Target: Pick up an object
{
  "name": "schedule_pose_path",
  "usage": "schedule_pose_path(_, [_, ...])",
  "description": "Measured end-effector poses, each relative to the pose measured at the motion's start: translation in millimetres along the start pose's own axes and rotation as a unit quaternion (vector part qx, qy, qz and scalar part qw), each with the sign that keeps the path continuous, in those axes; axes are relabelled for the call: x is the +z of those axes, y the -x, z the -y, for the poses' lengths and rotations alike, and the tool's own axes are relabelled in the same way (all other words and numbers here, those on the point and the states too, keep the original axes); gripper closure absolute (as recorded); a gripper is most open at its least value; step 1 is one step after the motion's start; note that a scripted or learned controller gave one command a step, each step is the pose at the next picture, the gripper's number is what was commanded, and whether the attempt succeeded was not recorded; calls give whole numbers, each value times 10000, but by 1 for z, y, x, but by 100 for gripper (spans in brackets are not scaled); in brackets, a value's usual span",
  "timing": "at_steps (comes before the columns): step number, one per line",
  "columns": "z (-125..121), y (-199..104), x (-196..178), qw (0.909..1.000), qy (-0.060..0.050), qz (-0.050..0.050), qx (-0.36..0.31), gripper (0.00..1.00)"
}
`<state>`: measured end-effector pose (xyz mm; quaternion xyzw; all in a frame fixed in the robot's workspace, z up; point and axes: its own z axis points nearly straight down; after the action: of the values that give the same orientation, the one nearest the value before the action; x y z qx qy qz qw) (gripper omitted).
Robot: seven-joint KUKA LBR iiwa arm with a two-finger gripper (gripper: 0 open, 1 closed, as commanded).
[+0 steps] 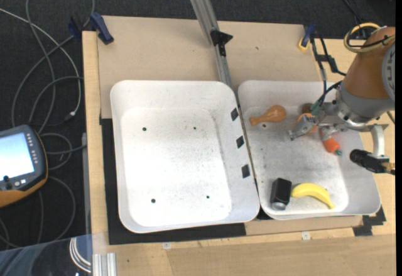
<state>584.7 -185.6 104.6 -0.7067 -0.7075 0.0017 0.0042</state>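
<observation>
The small orange and red thing lies near the top right of the right bin, just beside the gripper; it looks like the closest thing to grab; I cannot tell if the gripper has hold of anything, as that part is too small and blurry. A brown wooden thing lies near, to the left; the banana and a black block sit well apart, at the bin's front. To do it well, I think the arm should come straight down over one thing, keep off the bin wall, squeeze, then lift slowly.
</observation>
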Motion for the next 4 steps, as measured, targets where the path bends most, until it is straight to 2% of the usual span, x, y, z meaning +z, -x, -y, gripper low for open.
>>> schedule_pose_path(1, [-3, 1, -16, 10000, 53, 13, 1, 100])
schedule_pose_path(2, [-10, -4, -63, 10000, 77, 28, -7, 100])
schedule_pose_path(4, [-12, -3, -184, 10000, 84, 31, -6, 100])
